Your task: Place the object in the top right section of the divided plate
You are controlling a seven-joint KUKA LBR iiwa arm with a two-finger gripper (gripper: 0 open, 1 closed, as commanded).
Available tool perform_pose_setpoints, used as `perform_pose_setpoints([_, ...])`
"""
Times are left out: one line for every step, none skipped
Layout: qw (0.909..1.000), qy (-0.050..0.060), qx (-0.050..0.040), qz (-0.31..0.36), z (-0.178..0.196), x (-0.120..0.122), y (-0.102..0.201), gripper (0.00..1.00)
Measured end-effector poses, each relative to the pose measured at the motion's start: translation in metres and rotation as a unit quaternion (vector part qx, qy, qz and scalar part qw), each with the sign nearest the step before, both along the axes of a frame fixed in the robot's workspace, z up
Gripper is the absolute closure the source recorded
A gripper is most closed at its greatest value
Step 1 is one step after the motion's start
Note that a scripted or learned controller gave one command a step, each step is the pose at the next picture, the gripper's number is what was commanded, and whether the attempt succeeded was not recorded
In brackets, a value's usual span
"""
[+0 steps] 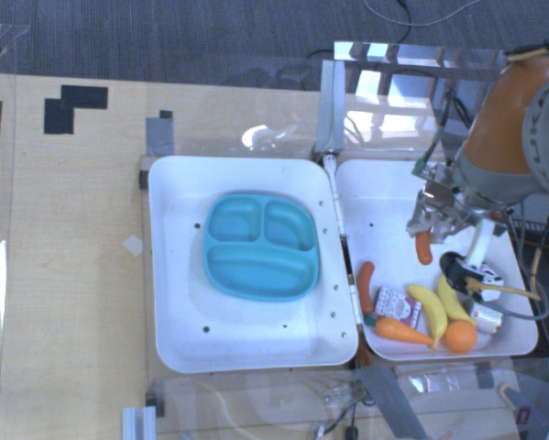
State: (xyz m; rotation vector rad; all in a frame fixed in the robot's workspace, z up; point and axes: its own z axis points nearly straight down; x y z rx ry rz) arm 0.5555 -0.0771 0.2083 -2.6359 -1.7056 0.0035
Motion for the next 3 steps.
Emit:
perform_pose_setpoints([1.0000, 0.001, -0.0002, -0.007, -0.028, 0.046, 0.062, 1.00])
perform_pose_setpoints([0.9956, 0.000, -0.0001, 0.094, -0.027, 0.054, 0.131, 1.00])
perform_pose_setpoints([0.9956, 0.000, -0.0003, 0.094, -0.027, 0.054, 0.131, 0.00])
